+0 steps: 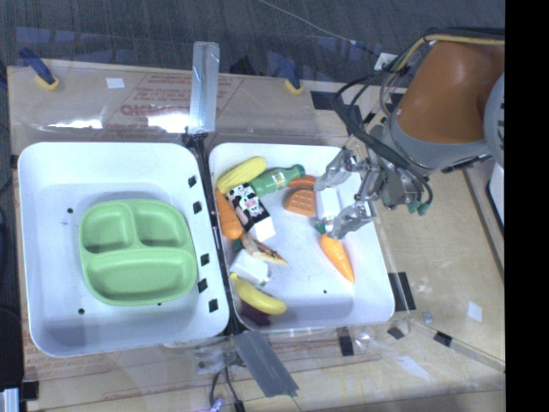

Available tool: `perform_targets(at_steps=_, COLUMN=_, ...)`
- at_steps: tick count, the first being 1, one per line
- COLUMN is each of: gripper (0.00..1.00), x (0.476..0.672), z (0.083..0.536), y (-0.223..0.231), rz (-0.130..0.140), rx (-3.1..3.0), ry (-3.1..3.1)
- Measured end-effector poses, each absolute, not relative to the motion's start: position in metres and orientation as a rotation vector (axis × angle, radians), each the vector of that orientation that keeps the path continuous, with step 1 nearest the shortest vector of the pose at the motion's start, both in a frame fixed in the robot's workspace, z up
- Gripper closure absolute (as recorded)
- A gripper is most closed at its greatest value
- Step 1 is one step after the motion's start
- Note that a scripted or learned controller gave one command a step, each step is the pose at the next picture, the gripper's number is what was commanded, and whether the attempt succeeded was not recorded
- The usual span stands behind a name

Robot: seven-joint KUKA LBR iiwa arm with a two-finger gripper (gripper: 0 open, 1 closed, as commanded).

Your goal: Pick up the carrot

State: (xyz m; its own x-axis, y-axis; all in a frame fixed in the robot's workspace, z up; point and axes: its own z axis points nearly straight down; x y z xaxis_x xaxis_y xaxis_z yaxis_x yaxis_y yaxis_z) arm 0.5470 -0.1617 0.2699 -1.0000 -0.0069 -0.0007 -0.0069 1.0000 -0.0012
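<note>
The carrot [338, 258], orange with a green stub at its upper end, lies on the floor of the right bin [369, 294] near the right wall, pointing down and to the right. My gripper [337, 202] hangs just above and behind it, reaching in from the right. It is open, with one finger [329, 179] toward the back and the other finger [346, 222] close over the carrot's green end. Nothing is between the fingers.
Left of the carrot lie a brown bread piece [300, 202], a green bottle [276, 179], a yellow corn-like piece [241, 172], a cow-patterned carton [250, 209], an orange piece [229, 219] and a banana [259, 298]. A green divided plate [135, 251] sits in the left bin [43, 178].
</note>
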Motion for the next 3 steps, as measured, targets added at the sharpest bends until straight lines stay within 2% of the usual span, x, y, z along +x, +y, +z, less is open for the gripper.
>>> perform_targets(at_steps=1, gripper=0.00, x=0.583, z=0.174, y=-0.191, rz=0.004, rx=-0.355, ry=3.127)
perform_targets(at_steps=2, gripper=0.00, x=0.536, z=0.090, y=-0.201, rz=0.002, rx=-0.522, ry=3.100)
perform_targets(at_steps=3, gripper=1.00, x=0.539, z=0.102, y=-0.198, rz=0.000, rx=-0.540, ry=3.092)
